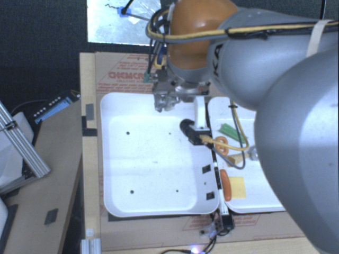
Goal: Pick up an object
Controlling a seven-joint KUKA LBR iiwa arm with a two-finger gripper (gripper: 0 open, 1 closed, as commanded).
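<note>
This looks like a robotics lab. A large grey industrial arm with an orange band (204, 25) and loose yellow cabling (233, 142) reaches over two shallow white plastic bins (114, 194) set on brown printed cardboard (124, 73). Extruded aluminium framing (21, 144) stands at the left against a dark backdrop.

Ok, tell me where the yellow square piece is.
The flat yellow square piece lies in the right white bin, near its front-left corner, beside the orange carrot-shaped object.
</note>
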